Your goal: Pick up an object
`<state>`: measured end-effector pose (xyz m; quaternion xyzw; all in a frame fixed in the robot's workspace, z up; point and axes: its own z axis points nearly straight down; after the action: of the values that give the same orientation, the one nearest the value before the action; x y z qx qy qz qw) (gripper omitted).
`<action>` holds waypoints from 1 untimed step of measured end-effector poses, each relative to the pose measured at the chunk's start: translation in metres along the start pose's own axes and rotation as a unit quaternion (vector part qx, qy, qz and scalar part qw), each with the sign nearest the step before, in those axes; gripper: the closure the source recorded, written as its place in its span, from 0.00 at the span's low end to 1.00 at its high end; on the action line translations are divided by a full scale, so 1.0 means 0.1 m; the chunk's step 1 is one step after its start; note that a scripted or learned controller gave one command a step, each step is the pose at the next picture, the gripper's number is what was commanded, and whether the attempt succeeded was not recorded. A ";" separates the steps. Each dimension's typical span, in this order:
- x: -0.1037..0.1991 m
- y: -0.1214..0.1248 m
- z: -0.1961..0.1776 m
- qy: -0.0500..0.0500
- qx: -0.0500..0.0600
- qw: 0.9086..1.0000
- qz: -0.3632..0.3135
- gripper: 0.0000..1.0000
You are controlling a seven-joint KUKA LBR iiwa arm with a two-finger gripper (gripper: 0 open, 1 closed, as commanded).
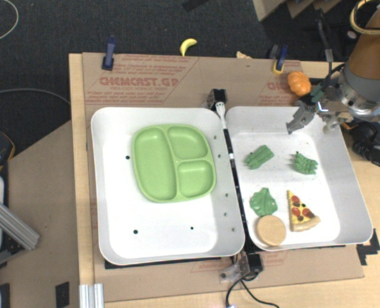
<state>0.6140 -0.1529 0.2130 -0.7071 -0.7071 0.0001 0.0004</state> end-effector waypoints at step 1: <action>0.65 -0.33 1.33 0.001 0.002 1.000 -0.002 0.00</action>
<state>0.5806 -0.0879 0.0797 -0.7058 -0.7084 0.0008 0.0031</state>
